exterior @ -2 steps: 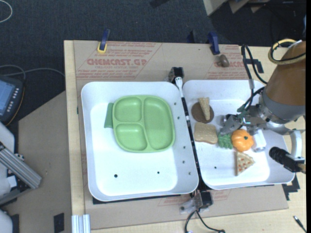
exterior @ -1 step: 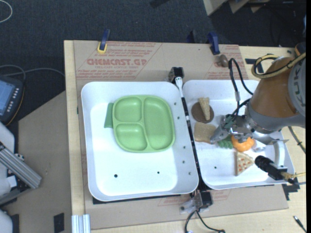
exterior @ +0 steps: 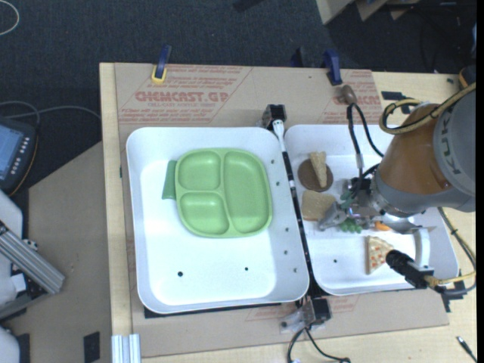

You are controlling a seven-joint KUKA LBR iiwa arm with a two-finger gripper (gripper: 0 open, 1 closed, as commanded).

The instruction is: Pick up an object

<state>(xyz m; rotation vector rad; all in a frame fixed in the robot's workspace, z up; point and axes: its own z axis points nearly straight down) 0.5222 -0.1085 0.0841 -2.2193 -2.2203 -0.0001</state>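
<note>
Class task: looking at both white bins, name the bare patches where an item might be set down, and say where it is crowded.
Left bin: bare floor in front of the green divided plate, towards the near rim, plus a strip along its left wall. Right bin: a small bare patch at the near left corner, beside the pizza slice. Crowded: the right bin's middle, where the gripper hangs among the toy foods.

Dark blue carpet surrounds a wooden bench.
</note>
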